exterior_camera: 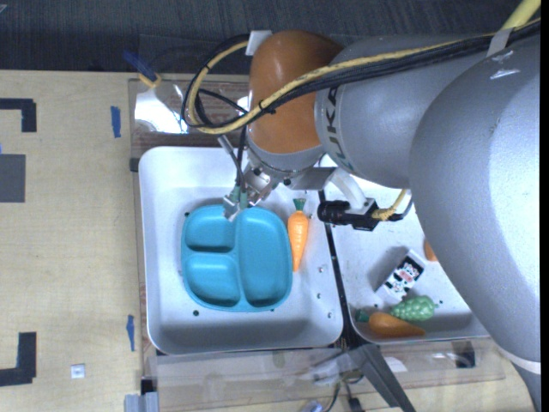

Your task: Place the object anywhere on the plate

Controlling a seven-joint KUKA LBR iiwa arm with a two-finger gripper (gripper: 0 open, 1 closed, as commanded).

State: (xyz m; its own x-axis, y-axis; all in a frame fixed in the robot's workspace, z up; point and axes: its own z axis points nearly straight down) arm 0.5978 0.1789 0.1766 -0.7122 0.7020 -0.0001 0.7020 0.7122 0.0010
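My own arm point(412, 118) covers most of the right bin point(446, 316) behind my gripper point(237, 199), and the picture's right edge cuts it off. My fingers are too small to read. An orange thing point(429, 251) peeks from under my arm, unidentifiable.

Wooden bench point(69, 256) bears two white bins point(163, 256), apparently side by side.

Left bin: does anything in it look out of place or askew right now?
One thing stands out: the toy carrot lies on the left bin's floor beside the right edge of the blue divided plate, not on it. The plate itself sits flat and intact. The gripper hovers over the plate's upper rim.
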